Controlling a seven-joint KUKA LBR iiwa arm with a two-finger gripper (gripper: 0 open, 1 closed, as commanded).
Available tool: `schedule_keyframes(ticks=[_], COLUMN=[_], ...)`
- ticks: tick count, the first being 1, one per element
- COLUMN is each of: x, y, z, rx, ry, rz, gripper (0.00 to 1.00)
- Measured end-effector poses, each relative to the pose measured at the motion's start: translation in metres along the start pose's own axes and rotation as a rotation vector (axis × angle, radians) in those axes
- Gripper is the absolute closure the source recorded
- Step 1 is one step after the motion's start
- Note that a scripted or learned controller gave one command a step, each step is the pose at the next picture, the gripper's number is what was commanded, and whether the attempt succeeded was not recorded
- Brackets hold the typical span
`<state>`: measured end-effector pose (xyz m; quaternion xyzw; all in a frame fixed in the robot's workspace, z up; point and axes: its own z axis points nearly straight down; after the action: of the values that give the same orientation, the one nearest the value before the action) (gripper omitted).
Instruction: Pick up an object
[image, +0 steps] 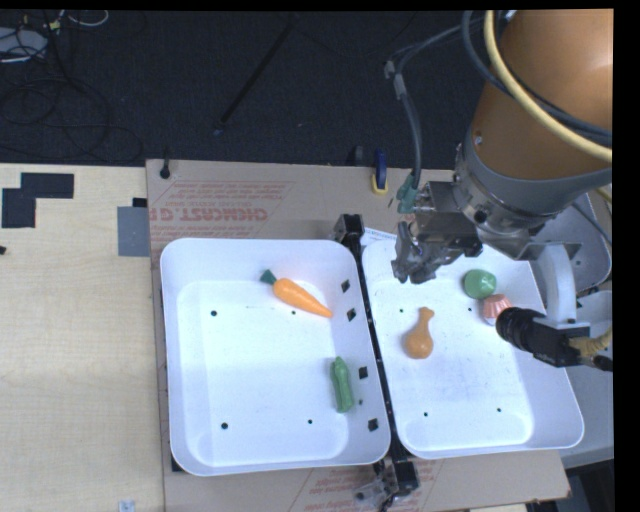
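Two bins are sitting side by side on the bench. Left bin (190, 400) is showing a carrot (296, 292) lying near its top and a green pickle (342, 385) lying low on its right side. Crossing over, the right bin (500, 420) is holding an orange gourd (419, 335) in the middle, with a green ball (479, 283) and a pink piece (493, 307) just beside it further right. Gripper (412, 268) is hanging over that bin's top left corner, above the gourd, gripping nothing; finger spread can't be judged.
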<state>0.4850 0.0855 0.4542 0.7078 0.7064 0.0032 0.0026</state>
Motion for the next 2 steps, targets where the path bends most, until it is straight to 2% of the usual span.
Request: schedule_keyframes(ticks=[1,2], x=[-0.015,-0.098], y=[0.053,0.032], z=[0.055,0.147], rx=[0.013,0.02], ry=[-0.003,-0.003], rz=[0.0,0.006], gripper=[1.0,1.0])
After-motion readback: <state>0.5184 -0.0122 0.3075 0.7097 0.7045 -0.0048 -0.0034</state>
